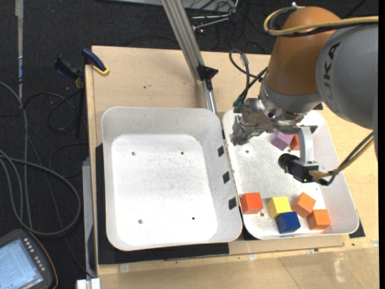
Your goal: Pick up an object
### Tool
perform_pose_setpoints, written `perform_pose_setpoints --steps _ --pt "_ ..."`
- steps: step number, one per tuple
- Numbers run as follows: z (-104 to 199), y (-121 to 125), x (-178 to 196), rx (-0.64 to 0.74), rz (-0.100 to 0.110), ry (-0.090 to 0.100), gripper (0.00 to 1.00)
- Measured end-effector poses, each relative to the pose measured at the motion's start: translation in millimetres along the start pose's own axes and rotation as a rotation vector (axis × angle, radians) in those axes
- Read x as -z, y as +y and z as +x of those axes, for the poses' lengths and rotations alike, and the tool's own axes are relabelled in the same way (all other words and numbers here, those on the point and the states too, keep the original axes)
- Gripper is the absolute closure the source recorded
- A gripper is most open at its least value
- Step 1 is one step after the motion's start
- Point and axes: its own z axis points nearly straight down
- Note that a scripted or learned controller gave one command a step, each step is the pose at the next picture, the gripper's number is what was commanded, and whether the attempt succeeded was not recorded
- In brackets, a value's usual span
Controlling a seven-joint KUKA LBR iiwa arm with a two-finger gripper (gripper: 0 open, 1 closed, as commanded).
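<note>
Picking something out of the right bin (344, 197) is the step in hand, and we judge it barely begun: the gripper (240, 132) hangs over the bin's upper left part, near the wall it shares with the left bin (159, 179), and we see nothing between its jaws. Whether it is spread or pressed together we cannot tell, since the wrist and the orange band (301, 53) hide most of it. The candidates lie elsewhere. A pink block (280, 141) and a small orange piece (294, 142) sit just under the wrist, partly covered, while five blocks crowd the lower edge: an orange block (251, 202), a yellow block (279, 206), a blue block (288, 222) touching the yellow one, and two more orange blocks (305, 203) (319, 219) near the corner. To do this well, we would pick the orange block at the left of that row, because it stands a little apart from its neighbours, and we would centre over it before descending. The packed yellow and blue pair looks likely to jam the jaws or to be nudged aside.
</note>
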Motion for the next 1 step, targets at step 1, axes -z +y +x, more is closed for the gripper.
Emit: perform_pose_setpoints --steps 1 --pt "51.1 15.2 -4.8 0.000 -0.002 0.001 1.00"
